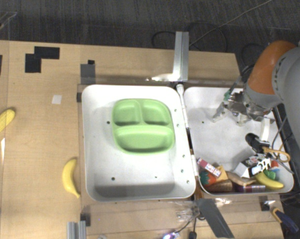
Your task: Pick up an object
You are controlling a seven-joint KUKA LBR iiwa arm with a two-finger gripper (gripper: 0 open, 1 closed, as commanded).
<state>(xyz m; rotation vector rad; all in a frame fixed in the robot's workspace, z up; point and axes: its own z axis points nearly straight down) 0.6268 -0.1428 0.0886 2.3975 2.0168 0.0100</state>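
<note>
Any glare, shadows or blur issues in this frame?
Camera view: soft shadow along the left bin's near wall; bright glare at the metal post base; small items piled in the right bin are blurry; gripper is blurred, so its state is unclear.

Two bins sit side by side on the worktop [35, 133], the left bin [95, 178] holding a divided tray [142, 125] near its middle. In the right bin [210, 138], a heap of small things [239, 173] lies along the front edge, with the gripper [234, 106] over the back part. A banana [70, 177] and a corn cob [1, 123] lie on the worktop left of the bins.
</note>
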